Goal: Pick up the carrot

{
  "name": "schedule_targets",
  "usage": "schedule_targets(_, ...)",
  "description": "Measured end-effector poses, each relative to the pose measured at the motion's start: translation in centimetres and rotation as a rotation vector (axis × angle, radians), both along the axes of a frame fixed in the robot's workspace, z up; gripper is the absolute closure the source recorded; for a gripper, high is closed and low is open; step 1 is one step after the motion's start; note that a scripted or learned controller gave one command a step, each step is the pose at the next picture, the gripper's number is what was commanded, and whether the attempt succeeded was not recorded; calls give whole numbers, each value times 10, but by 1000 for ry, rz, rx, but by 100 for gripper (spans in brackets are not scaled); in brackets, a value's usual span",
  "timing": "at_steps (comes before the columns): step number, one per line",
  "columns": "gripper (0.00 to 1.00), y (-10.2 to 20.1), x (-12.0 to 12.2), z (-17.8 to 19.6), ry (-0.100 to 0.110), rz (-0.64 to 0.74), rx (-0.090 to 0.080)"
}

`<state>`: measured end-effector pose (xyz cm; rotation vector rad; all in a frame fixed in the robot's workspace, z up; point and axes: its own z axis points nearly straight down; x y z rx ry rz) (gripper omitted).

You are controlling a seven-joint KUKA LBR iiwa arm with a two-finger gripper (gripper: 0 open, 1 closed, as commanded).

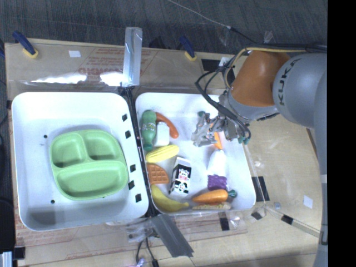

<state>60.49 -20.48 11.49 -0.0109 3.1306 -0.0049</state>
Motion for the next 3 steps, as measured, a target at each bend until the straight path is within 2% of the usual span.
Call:
schedule_targets(1,0,0,0,0,0,1,0)
schedule_targets(2,100,1,2,11,-5,6,-2)
schedule_targets(3,0,2,2,11,-5,7,-1)
